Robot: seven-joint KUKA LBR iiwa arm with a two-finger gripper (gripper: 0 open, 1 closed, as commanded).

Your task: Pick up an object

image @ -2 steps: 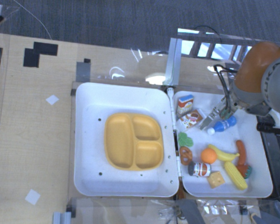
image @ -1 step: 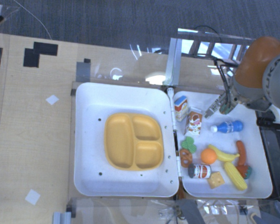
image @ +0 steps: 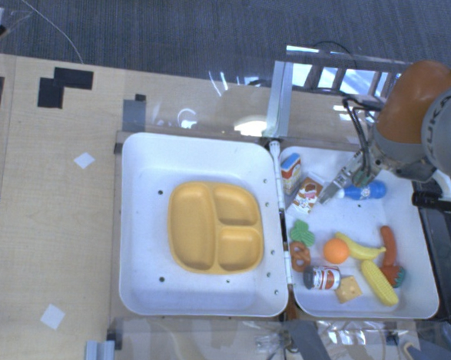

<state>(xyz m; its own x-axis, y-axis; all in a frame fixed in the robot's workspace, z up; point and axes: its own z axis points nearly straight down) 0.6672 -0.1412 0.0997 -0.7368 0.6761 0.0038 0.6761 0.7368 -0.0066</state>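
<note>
Beside the end effector (image: 334, 188) — red-white packet (image: 307, 196) (label unreadable).

Pale wooden bench (image: 45, 224); dark grey carpet (image: 182, 26) beyond

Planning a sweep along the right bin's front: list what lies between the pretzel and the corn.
In the camera view, between the pretzel and the corn lie a small can on its side and a cracker, with the orange just behind that line.
</note>
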